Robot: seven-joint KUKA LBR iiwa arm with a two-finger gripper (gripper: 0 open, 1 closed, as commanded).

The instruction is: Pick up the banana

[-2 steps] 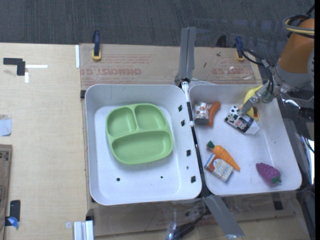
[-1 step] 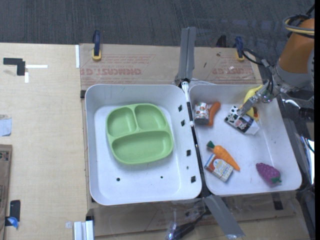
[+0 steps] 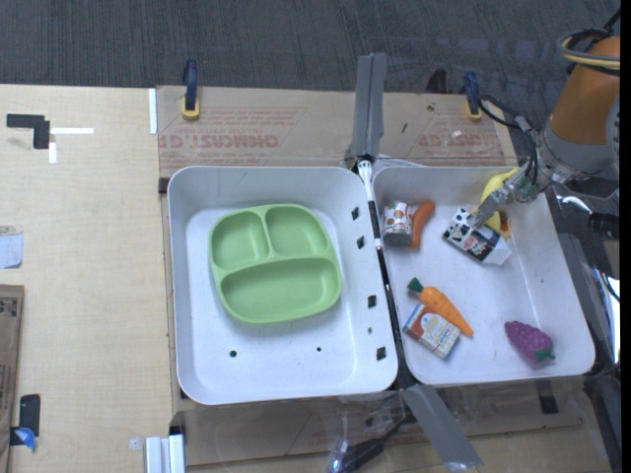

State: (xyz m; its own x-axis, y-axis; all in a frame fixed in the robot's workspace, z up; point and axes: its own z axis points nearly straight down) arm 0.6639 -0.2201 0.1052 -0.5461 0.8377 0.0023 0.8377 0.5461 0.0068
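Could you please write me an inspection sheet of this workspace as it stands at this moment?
Surface: two shallow white bins, left bin and right bin, side by side on a cardboard-covered bench.
Job's things: banana at the right bin's far side, partly hidden by the gripper.
Clutter: green divided plate in the left bin; small can, carrot, juice carton, purple grapes, black-and-white box in the right bin.
Grippers: gripper low over the banana; finger state unclear.
Cables: dark cables near the arm.
Surroundings: two blue clamps on the bench's far edge; dark floor beyond.
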